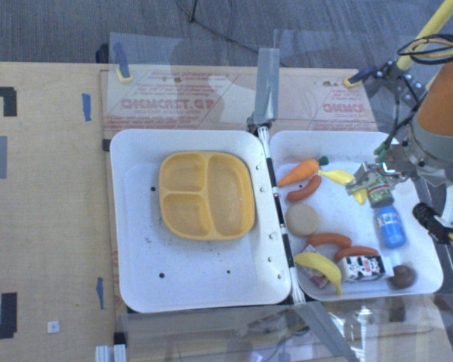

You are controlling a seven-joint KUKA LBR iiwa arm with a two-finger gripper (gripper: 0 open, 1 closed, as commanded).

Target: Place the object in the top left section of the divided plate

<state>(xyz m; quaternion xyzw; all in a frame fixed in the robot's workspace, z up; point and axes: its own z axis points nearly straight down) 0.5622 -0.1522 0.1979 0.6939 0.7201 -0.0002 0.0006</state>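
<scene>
A yellow divided plate (207,195) lies in the left bin (136,277), with two small sections on its left and one long section on its right; all sections look bare. My gripper (368,181) hangs over the upper right part of the right bin (430,277), just above a blue bottle (390,226) and beside a small yellow piece (337,176). I see nothing clearly held in it.
The right bin holds a carrot (300,171), a sausage (304,189), a round tan cookie (302,219), two more sausages (330,240), a banana (320,267), a small milk carton (362,267) and a brown lump (402,276). Cables (426,47) run at the upper right.
</scene>
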